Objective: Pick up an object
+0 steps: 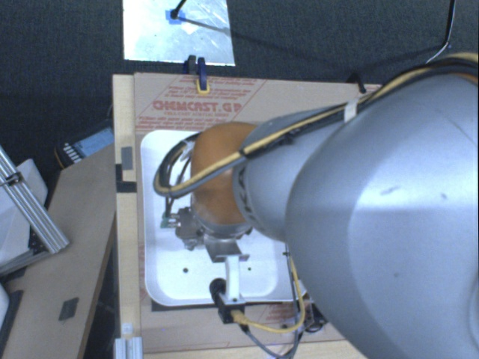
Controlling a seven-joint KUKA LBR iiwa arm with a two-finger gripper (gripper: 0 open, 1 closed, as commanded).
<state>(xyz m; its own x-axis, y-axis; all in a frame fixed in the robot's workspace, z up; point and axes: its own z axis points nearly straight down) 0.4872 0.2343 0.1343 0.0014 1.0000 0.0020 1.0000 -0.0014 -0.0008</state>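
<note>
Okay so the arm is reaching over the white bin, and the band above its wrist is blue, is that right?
Not quite. The arm does reach over the white bin, but the band above its wrist is orange, not blue, as the camera view shows. The rest of your statement stands.

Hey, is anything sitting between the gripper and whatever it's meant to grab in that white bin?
Cannot tell. The arm and its orange band cover most of the white bin, hiding the gripper's tip and any object beneath. The bare bin floor that shows holds no obstacle.
</note>
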